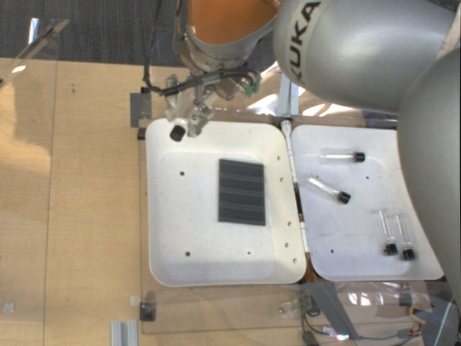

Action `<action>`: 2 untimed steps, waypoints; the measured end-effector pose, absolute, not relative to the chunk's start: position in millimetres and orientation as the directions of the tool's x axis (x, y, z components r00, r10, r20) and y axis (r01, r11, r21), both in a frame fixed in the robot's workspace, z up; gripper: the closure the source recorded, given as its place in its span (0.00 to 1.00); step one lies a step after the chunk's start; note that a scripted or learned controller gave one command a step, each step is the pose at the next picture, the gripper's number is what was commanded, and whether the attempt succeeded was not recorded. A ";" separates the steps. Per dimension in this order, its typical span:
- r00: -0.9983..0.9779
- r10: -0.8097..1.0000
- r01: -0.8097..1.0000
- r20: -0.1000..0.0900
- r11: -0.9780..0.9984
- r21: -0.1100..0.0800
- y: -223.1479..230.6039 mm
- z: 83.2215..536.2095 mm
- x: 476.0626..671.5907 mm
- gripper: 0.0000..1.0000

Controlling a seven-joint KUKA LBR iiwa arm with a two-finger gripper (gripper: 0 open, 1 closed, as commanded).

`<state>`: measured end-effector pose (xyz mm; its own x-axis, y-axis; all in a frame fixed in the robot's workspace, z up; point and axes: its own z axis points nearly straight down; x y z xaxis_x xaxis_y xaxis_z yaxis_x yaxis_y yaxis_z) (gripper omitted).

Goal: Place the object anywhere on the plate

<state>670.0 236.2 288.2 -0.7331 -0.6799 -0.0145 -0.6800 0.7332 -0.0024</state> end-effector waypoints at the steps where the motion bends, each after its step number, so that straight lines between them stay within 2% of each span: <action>1: -0.985 -0.173 -0.173 -0.011 0.985 0.003 227.5 269.2 669.9 1.00; 2: -1.000 0.027 0.027 -0.010 1.000 0.006 235.6 271.0 669.7 1.00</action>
